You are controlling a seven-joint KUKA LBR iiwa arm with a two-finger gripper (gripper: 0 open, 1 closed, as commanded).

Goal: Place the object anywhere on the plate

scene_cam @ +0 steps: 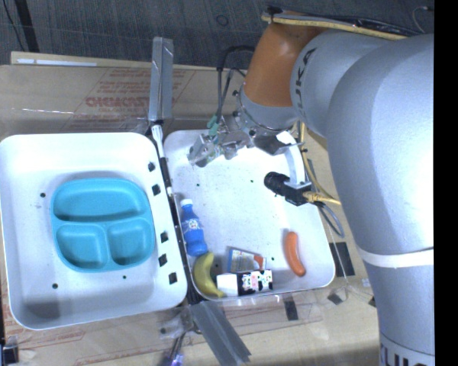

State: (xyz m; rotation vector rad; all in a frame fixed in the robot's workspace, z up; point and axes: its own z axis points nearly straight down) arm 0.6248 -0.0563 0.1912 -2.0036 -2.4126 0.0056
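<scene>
A blue plate with three compartments lies in the left white bin. In the right bin a small blue bottle lies along the left wall. A yellow banana sits at the front left corner. Beside it are a small box and a white carton. An orange sausage rests near the front right. My gripper hangs over the far left corner of the right bin, well away from all these things, with nothing seen in it.
A divider wall with black clips separates the two bins. The grey arm covers the right bin's far right side. A metal post stands behind the bins, above the divider.
</scene>
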